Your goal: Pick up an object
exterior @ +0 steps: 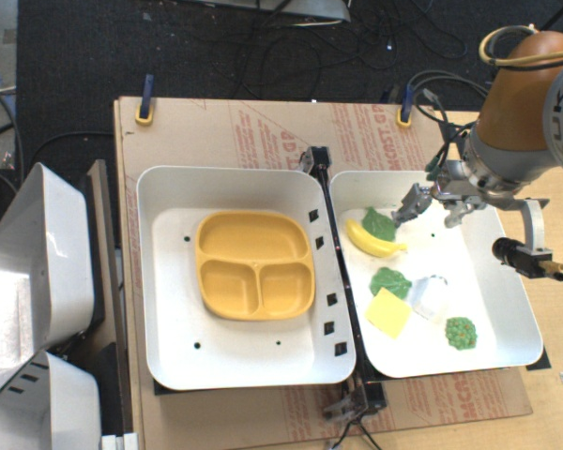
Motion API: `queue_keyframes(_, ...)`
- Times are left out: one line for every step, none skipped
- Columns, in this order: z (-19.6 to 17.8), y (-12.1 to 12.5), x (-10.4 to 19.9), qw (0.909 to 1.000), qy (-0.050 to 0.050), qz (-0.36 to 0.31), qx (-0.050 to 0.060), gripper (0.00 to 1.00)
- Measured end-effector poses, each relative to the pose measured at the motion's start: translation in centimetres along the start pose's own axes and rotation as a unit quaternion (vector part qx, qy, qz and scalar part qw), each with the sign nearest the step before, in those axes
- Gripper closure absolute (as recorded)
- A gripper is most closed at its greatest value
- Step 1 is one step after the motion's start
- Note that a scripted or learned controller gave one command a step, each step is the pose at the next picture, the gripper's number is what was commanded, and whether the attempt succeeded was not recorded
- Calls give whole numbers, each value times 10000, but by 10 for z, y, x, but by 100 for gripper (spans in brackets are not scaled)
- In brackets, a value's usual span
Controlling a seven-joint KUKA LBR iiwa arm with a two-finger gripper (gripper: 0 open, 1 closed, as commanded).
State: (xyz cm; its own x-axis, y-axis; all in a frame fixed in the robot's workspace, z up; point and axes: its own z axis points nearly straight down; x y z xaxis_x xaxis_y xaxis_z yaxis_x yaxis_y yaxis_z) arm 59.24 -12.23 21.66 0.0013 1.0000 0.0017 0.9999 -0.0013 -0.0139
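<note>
The right bin (507,279) holds a yellow banana (368,243) with a green leafy piece (379,222) against its upper end. Below them lie another green piece (390,281), a yellow block (388,313), a pale translucent object (431,294) and a green broccoli-like lump (461,332). My gripper (433,210) hangs over the upper part of this bin, just right of the banana's top. It is open, its fingers are spread, and nothing sits between them.
The left bin (169,279) carries a yellow divided tray (255,262). A black divider strip (333,251) runs between the bins. White containers (33,261) stand off the bench at the left. Cables lie on the dark floor behind.
</note>
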Motion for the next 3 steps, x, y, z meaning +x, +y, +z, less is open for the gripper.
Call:
queue_keyframes(-8, 3, 0, 10000, -8, -12, -67, 0)
queue_keyframes(54, 4, 5, 10000, -8, -4, -58, 0)
queue_keyframes(112, 4, -4, 10000, -9, 3, -61, 0)
